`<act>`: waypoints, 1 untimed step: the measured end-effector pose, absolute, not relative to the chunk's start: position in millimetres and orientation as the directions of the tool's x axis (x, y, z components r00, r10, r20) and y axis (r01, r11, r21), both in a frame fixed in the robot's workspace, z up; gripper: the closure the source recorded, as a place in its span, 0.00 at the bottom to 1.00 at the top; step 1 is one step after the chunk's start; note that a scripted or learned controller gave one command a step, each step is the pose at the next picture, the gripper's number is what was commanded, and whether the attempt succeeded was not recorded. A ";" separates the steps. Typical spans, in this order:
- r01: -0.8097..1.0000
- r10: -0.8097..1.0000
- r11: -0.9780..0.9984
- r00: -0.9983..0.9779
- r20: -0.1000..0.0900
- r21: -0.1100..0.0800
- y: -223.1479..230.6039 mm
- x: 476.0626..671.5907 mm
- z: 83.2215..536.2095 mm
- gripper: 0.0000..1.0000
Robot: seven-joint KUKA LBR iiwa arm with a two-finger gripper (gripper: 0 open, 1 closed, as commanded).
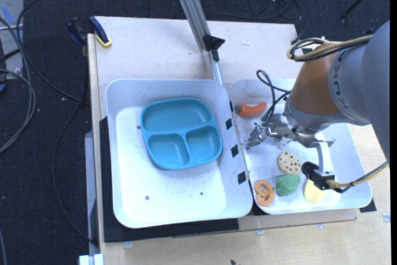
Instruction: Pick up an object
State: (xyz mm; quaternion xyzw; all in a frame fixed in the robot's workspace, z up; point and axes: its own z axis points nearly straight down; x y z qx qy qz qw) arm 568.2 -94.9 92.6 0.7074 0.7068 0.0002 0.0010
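Note:
The right bin (347,152) holds several small items: an orange carrot-like piece (251,109) at its far left, a speckled round cookie (288,162), a green lump (287,185), an orange pretzel ring (264,192) and a yellow piece (314,193) near the front rim. My gripper (254,136) hangs over the left part of this bin, below the orange piece and up-left of the cookie. Its metal fingers point left, look open, and have nothing between them.
The left bin (124,195) holds a blue three-compartment tray (182,132). The ridge between the bins (239,158) lies just left of the gripper. A slanted metal pole (192,3) crosses the bench's far side. A black cable loops from the wrist to the right bin's front.

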 end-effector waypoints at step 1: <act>1.000 1.000 -0.003 0.003 -0.003 0.006 -95.9 569.4 104.8 1.00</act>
